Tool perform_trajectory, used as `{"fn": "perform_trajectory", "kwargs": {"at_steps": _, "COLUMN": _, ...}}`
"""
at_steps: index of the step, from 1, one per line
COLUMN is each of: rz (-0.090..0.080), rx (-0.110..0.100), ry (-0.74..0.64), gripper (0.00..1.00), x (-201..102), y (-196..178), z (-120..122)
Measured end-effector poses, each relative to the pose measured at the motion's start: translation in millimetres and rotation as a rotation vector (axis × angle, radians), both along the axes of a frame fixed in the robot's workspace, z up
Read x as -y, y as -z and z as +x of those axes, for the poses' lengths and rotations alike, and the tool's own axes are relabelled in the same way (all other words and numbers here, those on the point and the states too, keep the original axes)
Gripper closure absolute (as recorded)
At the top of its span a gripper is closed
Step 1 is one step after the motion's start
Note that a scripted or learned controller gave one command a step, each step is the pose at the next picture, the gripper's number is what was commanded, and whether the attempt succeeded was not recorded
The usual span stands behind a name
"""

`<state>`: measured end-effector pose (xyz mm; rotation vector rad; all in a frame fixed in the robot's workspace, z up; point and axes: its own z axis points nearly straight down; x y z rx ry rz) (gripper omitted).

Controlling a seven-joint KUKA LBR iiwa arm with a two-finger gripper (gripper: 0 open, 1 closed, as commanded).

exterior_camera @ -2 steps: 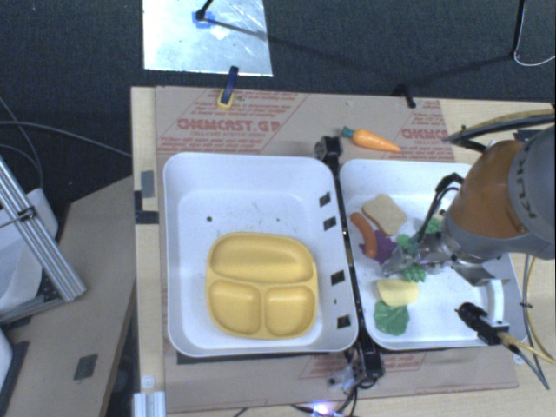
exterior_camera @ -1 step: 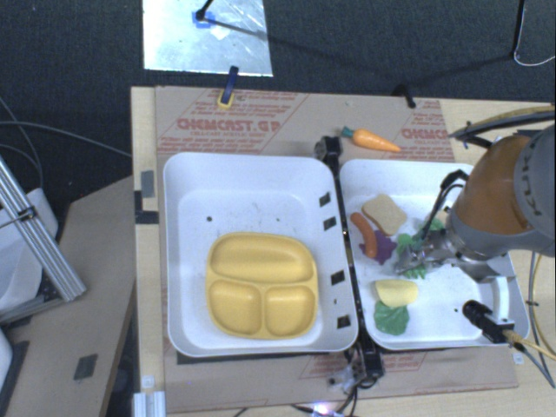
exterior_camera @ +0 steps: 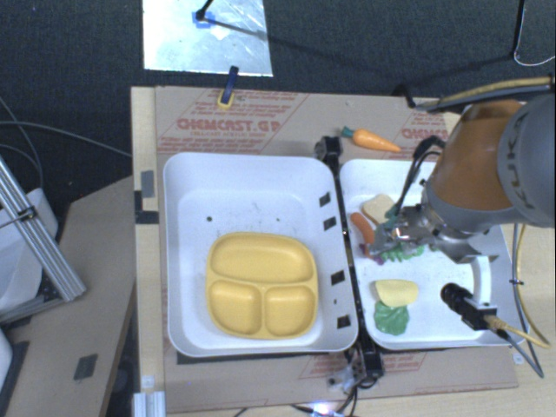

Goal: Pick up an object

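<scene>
My two-finger gripper (exterior_camera: 388, 237) hangs over the small orange sausage-shaped toy (exterior_camera: 363, 227), at the right white bin's (exterior_camera: 452, 333) 9 o'clock; grip state unclear. The toy looks light, slick; I'd pinch mid-length.

The two bins (exterior_camera: 261, 168) are white. The divided tray (exterior_camera: 261, 283) is pale yellow. The carrot (exterior_camera: 372, 140) is orange with a green end. The arm (exterior_camera: 486, 163) is grey and orange. The surface (exterior_camera: 287, 120) is light brown with red printed letters.
</scene>
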<state>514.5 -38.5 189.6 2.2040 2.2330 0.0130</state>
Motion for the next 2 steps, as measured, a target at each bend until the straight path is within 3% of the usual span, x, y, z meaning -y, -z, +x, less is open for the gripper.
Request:
{"fn": "perform_trajectory", "kwargs": {"at_steps": 1, "rz": 0.000, "rx": -0.001, "ry": 0.001, "gripper": 1.00, "x": -60, "y": -35, "z": 38}}
{"fn": "perform_trajectory", "kwargs": {"at_steps": 2, "rz": -0.001, "rx": -0.005, "ry": 0.006, "gripper": 1.00, "x": -71, "y": -74, "z": 1}}
